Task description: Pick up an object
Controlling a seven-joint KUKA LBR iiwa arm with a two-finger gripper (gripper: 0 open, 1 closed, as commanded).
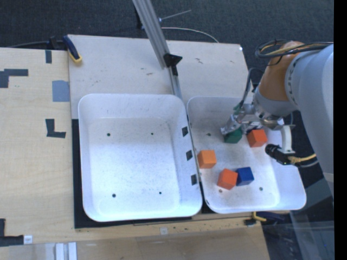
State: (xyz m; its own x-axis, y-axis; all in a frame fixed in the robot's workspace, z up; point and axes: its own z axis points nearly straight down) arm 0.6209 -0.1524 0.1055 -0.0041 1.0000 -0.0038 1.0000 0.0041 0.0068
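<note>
The grey arm [303, 85] is reaching into the right bin [282, 196], its claw [236, 128] hovering on a green block [233, 137]; I cannot tell its opening. It is risking nudging the neighbouring orange block [257, 138] and closing off-centre.

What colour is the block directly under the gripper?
Green, seen in the camera view, below the gripper.

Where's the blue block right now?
The blue block sits in the right bin, near its front, touching an orange block on its left.
</note>
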